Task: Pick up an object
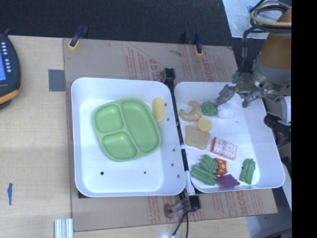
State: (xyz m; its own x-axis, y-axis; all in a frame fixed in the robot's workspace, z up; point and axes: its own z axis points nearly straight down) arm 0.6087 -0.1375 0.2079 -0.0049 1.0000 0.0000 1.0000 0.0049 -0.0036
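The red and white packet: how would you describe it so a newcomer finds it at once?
Look in the right-hand white bin, near its middle. Just right of the tan bread slice lies the red and white packet, above the orange-red piece. It is the only flat, boxy item with printed markings there.

arm: reaching in from right | hand [233,97]: low, fingers spread apart, nothing between

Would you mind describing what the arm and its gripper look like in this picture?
The arm is grey, with a broad orange band above the wrist. Looped yellow and black cables run along its upper part. The gripper is dark grey metal, with two slim fingers splayed from a compact, boxy base.
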